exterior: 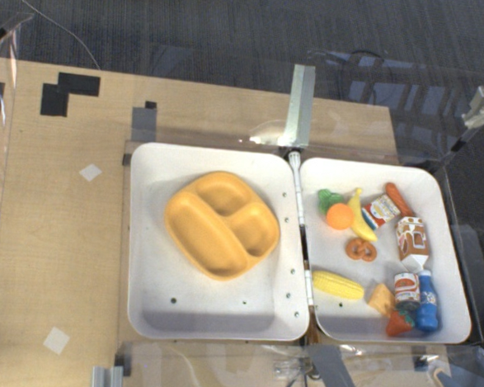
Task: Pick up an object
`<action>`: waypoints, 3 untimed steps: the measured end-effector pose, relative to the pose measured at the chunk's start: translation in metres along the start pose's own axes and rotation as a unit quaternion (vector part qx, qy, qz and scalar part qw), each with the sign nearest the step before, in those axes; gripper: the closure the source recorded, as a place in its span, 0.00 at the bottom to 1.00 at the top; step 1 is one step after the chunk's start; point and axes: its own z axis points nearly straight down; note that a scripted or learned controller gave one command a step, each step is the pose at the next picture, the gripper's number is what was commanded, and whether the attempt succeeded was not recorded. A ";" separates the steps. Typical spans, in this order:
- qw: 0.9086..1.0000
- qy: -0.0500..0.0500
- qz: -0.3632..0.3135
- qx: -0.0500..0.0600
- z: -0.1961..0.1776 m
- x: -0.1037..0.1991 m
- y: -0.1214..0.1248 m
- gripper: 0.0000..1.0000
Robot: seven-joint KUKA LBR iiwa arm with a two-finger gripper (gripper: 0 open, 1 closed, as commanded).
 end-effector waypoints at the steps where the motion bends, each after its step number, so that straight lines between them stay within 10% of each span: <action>1: 0.995 0.000 0.100 0.000 -0.013 0.000 0.000 1.00; 2: 0.981 0.000 0.193 0.001 -0.020 0.012 0.002 1.00; 3: 0.948 0.001 0.318 0.002 -0.010 0.019 0.003 1.00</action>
